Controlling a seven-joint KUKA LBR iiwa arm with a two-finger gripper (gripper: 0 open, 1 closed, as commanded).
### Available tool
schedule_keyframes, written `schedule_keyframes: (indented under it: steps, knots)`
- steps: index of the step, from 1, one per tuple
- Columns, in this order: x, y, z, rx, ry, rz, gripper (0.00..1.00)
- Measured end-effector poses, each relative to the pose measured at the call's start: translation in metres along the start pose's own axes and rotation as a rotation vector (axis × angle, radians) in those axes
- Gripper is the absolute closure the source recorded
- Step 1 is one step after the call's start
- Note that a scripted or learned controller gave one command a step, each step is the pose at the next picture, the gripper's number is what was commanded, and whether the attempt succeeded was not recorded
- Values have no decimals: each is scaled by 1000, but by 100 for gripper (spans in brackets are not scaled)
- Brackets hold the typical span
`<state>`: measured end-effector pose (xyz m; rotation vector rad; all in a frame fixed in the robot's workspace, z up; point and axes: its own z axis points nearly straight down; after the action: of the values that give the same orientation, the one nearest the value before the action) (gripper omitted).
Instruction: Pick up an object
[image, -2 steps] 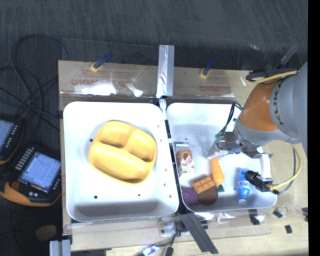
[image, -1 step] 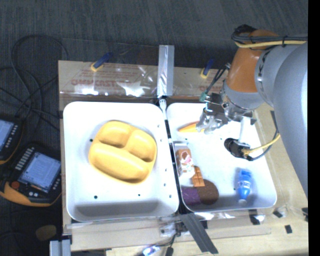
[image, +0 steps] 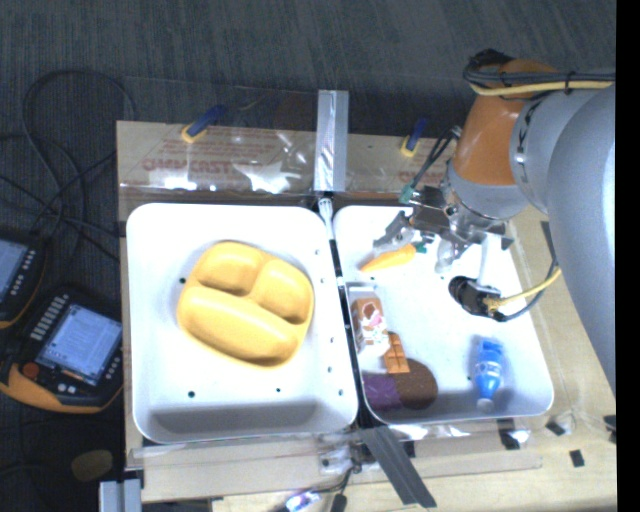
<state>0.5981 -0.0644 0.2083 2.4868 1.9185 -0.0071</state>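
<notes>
Gripper (image: 425, 232) over the right bin (image: 530, 330), finger state impossible to tell.
A carrot (image: 388, 260) lies at its 8 o'clock, a blue bottle (image: 487, 370) near 5, yellow bread (image: 245, 302) in the left bin (image: 150, 300).

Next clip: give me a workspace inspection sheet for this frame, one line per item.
Surface: two white bins, left bin, right bin.
Job's things: yellow bread-shaped toy in left bin; orange carrot-like piece, snack packet, brown-purple item, blue bottle in right bin.
Clutter: clear plastic sheet behind bins.
Gripper: gripper over right bin, near the carrot piece.
Cables: yellow-black cable at wrist; black cables on floor.
Surroundings: handheld pendant, grey carpet.
</notes>
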Motion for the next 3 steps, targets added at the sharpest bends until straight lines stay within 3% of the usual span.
schedule_keyframes:
  steps: [1,2,3]
  knots:
    - [-44,81,120,-10,-1,-131,0]
    - [-54,30,71,-1,1,-363,0]
    - [-31,31,120,-11,-1,-343,0]
